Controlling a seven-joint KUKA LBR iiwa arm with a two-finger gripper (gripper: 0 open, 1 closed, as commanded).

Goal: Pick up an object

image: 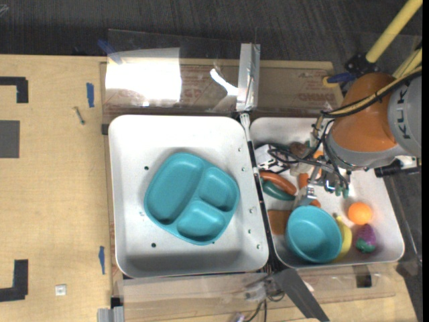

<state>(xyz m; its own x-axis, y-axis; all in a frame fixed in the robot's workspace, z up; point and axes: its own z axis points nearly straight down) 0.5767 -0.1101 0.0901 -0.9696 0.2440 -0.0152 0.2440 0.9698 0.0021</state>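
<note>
left bin: teal divided plate | right bin | clear sheet behind bins

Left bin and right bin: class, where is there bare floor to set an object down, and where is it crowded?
Left bin: bare white floor rings the teal divided plate, widest along the far wall. Right bin: crowded with teal bowl, orange ball, toys and the gripper.

Dark carpet lies beyond a pale wooden bench (black tape marks near its left edge).
</note>
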